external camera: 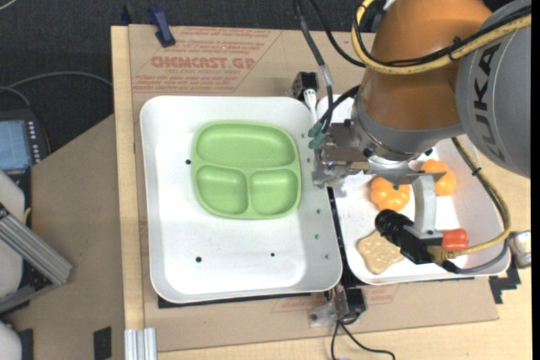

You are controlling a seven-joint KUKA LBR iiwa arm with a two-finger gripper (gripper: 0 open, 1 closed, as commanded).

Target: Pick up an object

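My gripper [339, 158] hangs under the big orange wrist, over the left edge of the right bin [488, 200], close to the wall between the two bins. An orange rounded toy [390, 195] lies just right of it in the right bin. A second orange piece [440, 179] is partly hidden by the arm. A tan, toast-like piece [376, 254] rests near that bin's front left corner. The arm hides much of the right bin.
The left bin [169, 240] holds a green divided plate [247, 169] in its rear half. Both bins sit on a cardboard sheet [202, 59]. Cables run behind the bins near the gripper.
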